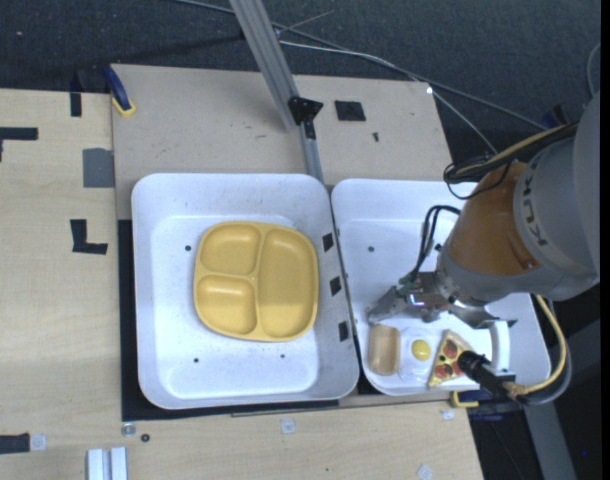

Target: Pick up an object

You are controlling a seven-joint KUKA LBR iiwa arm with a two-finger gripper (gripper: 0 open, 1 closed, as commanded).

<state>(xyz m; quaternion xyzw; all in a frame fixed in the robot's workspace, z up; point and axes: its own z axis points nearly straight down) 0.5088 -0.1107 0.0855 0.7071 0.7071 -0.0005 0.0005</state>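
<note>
We see the grey arm (545, 218) reaching in from the right over the right bin (385, 208), its gripper (417, 308) low over the bin's near end, just above a tan bread-like piece (383, 349), a small fried egg (421, 349) and a pizza slice (446, 359) lying side by side. We cannot tell how the gripper is set, nor whether it touches any of the three toy foods. In the left bin (165, 268) a yellow divided plate (256, 280) lies flat near the middle, well apart from the gripper.
</note>
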